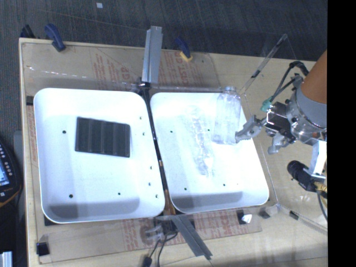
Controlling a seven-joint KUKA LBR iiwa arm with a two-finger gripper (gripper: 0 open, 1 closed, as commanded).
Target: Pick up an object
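A clear plastic bottle (226,117) lies in the right bin (183,202), near its far right corner, with the cap end pointing away. A crumpled clear plastic piece (200,143) lies in the middle of that bin. A dark ribbed rectangular pad (103,137) lies flat in the left bin (55,204). My gripper (259,140) hangs over the right bin's right rim, open, with nothing between its fingers. One fingertip (243,133) reaches to the near end of the bottle; whether it touches is unclear.
A metal bar (152,54) stands at the back between the bins, and blue clamps (55,38) grip the bench's far edge. Cables and a black fitting (300,174) sit to the right of the right bin.
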